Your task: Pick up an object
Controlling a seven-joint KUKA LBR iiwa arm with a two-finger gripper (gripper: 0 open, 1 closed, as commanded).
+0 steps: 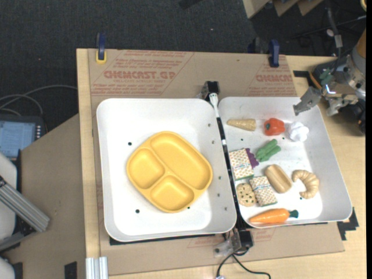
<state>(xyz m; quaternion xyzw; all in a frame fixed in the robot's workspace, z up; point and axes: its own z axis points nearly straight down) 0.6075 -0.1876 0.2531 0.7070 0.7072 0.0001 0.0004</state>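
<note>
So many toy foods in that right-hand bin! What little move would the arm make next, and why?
Probably a short move inward and down toward the white crumpled piece. The gripper hangs over the right bin's far right corner with nothing between its fingers, and that piece lies closest to it, with the red tomato just beyond. That's my guess from the layout.

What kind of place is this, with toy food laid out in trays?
Probably a robotics lab bench: two white bins clamped on a board, a yellow divided plate, toy food such as a carrot, and a robot's pincer nearby.
</note>
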